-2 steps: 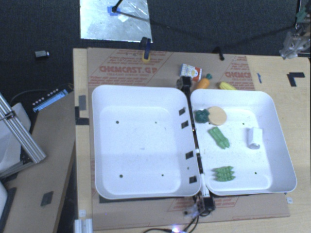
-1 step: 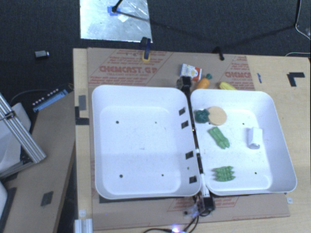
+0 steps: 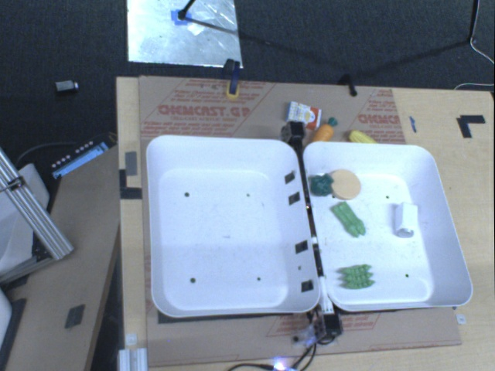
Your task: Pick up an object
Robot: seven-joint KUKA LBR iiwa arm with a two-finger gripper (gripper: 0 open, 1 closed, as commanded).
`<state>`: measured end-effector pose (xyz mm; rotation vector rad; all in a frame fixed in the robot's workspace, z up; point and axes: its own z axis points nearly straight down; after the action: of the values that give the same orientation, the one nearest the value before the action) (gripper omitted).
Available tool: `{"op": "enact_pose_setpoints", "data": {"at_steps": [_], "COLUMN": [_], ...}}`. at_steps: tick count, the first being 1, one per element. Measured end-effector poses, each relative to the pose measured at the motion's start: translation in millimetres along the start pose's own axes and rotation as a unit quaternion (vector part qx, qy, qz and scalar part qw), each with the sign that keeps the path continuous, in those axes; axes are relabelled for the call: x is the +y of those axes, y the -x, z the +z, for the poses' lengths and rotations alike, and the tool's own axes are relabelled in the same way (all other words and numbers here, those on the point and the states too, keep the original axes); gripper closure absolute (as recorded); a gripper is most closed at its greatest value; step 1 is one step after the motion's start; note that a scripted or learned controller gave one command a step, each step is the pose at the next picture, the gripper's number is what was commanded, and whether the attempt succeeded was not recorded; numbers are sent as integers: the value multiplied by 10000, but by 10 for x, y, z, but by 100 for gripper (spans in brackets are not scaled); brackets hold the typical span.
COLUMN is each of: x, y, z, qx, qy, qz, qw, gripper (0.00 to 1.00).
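Observation:
The right bin [image 3: 433, 168] holds several small objects. A tan round disc [image 3: 346, 184] lies near its back left, touching a dark green lump [image 3: 320, 184]. A light green oblong piece [image 3: 349, 218] lies slantwise in the middle. A second green ridged piece [image 3: 356, 276] sits near the front. A white cylinder [image 3: 403, 219] lies toward the right side.
The left bin [image 3: 166, 157] sits beside the right one, joined by a dark hinge strip [image 3: 309, 222]. Behind the bins on the cardboard lie an orange carrot-like toy [image 3: 323, 132], a yellow toy [image 3: 360, 137] and a small white-and-red item [image 3: 302, 114]. A metal frame [image 3: 31, 215] stands at far left.

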<state>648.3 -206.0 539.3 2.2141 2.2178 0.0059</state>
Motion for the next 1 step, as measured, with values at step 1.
{"op": "enact_pose_setpoints", "data": {"at_steps": [1], "x": [-251], "y": [4], "z": [35], "qx": [11], "qy": [-29], "qz": [5], "qw": [10000], "gripper": [100]}}
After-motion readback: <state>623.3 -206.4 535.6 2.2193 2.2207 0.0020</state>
